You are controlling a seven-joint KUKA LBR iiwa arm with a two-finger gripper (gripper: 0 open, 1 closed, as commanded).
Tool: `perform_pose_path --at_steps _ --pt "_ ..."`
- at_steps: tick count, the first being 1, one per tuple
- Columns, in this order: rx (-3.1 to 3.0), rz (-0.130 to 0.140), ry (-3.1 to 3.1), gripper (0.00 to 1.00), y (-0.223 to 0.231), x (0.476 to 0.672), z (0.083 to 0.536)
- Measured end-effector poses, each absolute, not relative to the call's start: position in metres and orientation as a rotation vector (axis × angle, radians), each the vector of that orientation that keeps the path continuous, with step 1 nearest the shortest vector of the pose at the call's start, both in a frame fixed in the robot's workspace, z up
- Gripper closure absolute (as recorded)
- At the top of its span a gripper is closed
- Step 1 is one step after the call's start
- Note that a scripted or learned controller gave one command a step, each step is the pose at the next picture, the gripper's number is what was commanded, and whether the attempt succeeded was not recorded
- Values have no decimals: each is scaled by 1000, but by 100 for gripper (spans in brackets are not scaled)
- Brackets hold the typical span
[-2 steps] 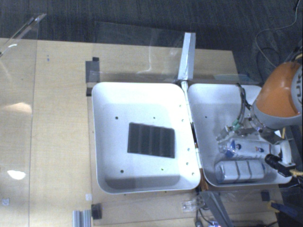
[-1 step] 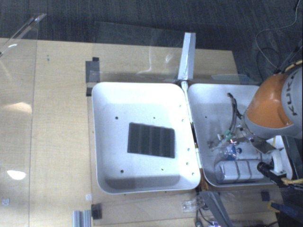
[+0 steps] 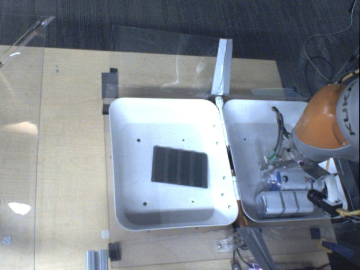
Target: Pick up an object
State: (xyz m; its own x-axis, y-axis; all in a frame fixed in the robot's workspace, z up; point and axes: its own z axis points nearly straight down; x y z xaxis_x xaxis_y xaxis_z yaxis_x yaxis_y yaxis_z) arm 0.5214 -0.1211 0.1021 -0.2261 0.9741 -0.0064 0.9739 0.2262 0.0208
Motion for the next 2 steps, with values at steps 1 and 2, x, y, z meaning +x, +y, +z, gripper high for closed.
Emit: perform_pose_path --at_steps 1,2 --pt "1943 19 2446 0 -121 521 102" --pt "1881 50 2483 0 -136 503 94"
